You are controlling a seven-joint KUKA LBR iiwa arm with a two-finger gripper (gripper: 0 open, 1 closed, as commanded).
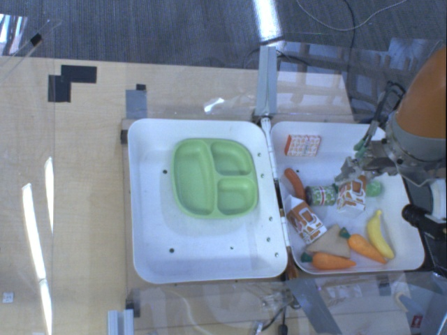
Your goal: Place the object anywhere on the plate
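The green plate (214, 178) lies in the middle of the left bin (150, 257). The gripper (357, 172) is low in the right bin (412, 257), above a small carton (351, 195) and a can (322, 195) near its centre. Whether it grasps anything, I cannot tell.

Grey arm from the right, end effector (357, 165) low, angled down-left.
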